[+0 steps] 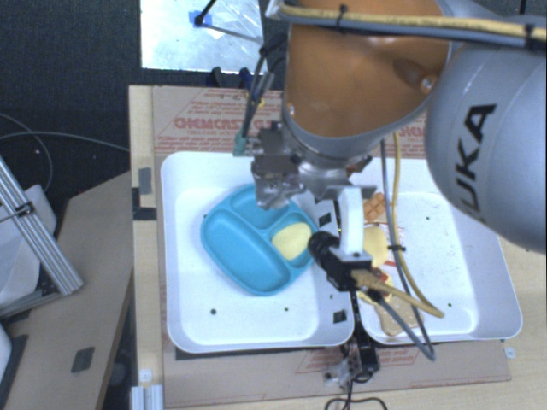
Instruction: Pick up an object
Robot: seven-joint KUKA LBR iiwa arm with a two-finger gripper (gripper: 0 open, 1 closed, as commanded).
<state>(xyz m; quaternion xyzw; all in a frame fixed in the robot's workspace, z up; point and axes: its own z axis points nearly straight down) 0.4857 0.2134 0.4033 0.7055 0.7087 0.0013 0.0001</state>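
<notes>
blue tray (248,250) lies diagonally, upper-left to lower-right; gripper (275,196) state seemingly hidden, cannot tell.

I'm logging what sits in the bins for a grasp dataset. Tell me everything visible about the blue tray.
The blue tray is a divided dish with rounded corners, smooth and plastic-looking, bright light blue. It lies flat and open side up, skewed in the left white bin. A long compartment runs along its lower left side; a smaller one holds a pale yellow piece. The gripper overlaps its upper edge.
</notes>
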